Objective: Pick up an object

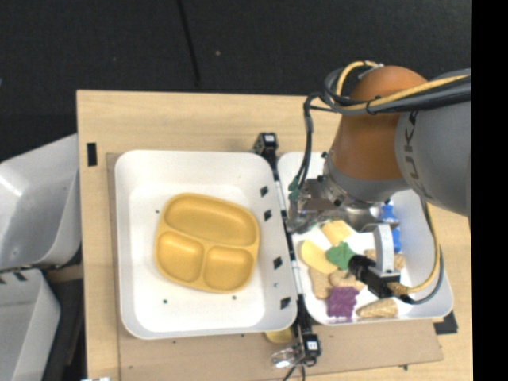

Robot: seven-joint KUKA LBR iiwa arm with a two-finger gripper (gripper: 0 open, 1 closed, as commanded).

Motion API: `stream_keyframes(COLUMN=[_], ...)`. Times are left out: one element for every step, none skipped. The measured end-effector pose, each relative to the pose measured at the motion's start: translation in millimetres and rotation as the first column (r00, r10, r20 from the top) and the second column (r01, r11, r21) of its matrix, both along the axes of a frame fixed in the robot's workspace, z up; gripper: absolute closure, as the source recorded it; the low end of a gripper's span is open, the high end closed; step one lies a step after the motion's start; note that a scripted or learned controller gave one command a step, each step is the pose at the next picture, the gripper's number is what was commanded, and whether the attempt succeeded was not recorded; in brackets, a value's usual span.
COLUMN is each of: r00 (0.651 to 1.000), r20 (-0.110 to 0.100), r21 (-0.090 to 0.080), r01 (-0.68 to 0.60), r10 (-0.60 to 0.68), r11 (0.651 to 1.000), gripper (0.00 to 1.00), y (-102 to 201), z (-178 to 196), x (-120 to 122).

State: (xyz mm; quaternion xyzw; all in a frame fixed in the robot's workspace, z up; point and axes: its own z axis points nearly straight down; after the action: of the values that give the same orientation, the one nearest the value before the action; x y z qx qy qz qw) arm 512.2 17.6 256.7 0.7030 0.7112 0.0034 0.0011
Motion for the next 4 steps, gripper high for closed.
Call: stream_keyframes(r00=[1.0,1.0,1.0,1.0], r20=[0.008,-0.024,-0.003,0.004], r21=[-0.003,-0.004,-0.001,-0.003], r01=[0.009,0.011,0.003,0.009], r10=[-0.009,-0.011,-0.003,-0.009], r11=[1.0,1.0,1.0,1.0], gripper=[1.0,1.0,1.0,1.0], y=[-11.1,4.0,66.6,42.3], z=[116.6,-63.7,-11.8,68.3], x=[-2.4,-26.1,-13.0,-21.0])
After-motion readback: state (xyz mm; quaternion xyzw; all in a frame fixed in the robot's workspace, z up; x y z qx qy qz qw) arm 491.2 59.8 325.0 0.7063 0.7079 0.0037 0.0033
